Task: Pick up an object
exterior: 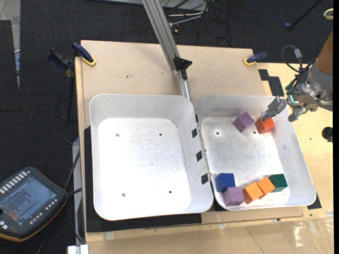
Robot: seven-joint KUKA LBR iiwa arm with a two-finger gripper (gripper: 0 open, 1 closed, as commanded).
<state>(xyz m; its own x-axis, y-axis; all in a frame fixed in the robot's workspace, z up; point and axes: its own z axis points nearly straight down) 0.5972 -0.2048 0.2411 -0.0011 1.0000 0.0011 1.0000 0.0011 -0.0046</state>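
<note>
A small orange-red block (265, 124) sits in the upper right part of the right bin (296, 142), close to that bin's right wall. The gripper (274, 110) is right at it: a grey finger slants down from the upper right and meets the block's top corner. Whether the fingers (273, 108) are clenched on the block or spread beside it cannot be told from this angle, so a hold on the block cannot be confirmed.

Just to the left of the block, near but apart from it, lies a purple cube (243, 121), tilted on the bin floor. Along the bin's lower edge a cluster of blocks lies together: a blue cube (225, 181), a purple block (233, 196) just below it, an orange block (254, 190) touching that one, and a green block (278, 182) at the right end of the row.

The left bin (106, 110) stands beside the right one, their inner rims meeting. Both rest on the tan wooden surface (132, 67). The arm (320, 81) reaches in from the right edge.
</note>
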